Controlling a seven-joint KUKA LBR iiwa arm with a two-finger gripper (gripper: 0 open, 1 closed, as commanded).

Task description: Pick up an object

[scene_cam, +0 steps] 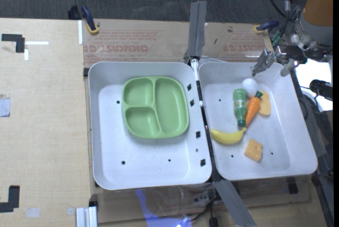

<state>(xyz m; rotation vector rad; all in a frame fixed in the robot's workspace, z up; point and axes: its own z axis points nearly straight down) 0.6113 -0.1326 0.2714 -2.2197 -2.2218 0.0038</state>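
Arm poised over right bin's far-right corner; jaws spread apart, holding nothing. Carrot lies diagonal, green top pointing toward far-right.

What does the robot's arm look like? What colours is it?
The arm is grey with a wide orange band. Black cables loop beside it. At its end is a small gripper of grey metal with two thin fingers.
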